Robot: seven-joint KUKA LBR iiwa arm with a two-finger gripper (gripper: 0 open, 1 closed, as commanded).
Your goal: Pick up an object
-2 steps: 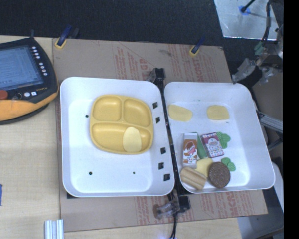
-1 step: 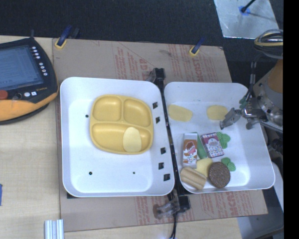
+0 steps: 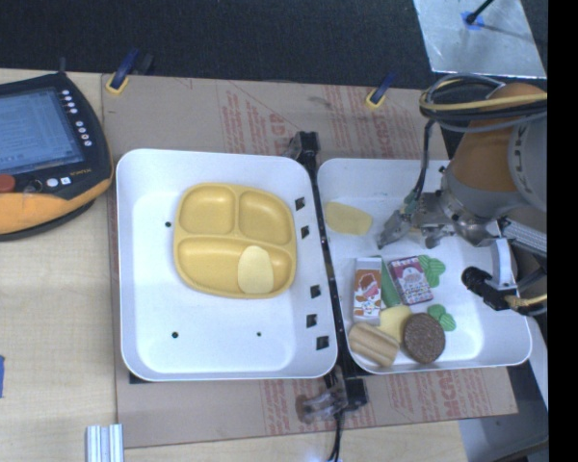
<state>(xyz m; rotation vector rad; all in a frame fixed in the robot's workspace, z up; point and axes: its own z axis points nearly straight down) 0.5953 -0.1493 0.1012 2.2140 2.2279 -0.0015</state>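
Camera view: you see two white bins side by side on a cardboard-covered bench. The left bin [image 3: 144, 345] holds a yellow divided tray [image 3: 222, 224], and a pale yellow oval piece [image 3: 255, 269] lies in the tray's lower compartment. The right bin [image 3: 501, 349] holds the loose objects: a pale yellow flat piece [image 3: 348, 218] near its upper left corner, a small red and white carton [image 3: 368, 291], a second small packet with a red face [image 3: 408, 280] just beside it, a green leafy piece [image 3: 433, 269] at that packet's right, a tan bread-like piece [image 3: 374, 344], and a dark round cookie [image 3: 424, 338] near the front wall.

The arm [image 3: 491, 162] reaches in from the right over the right bin. Its gripper [image 3: 406, 225] hangs above the bin floor, between the flat yellow piece and the two packets. You cannot tell from this angle whether the claw is released or clenched; nothing is visibly grasped in it.

A teach pendant [image 3: 34, 152] rests on the bench at far left.
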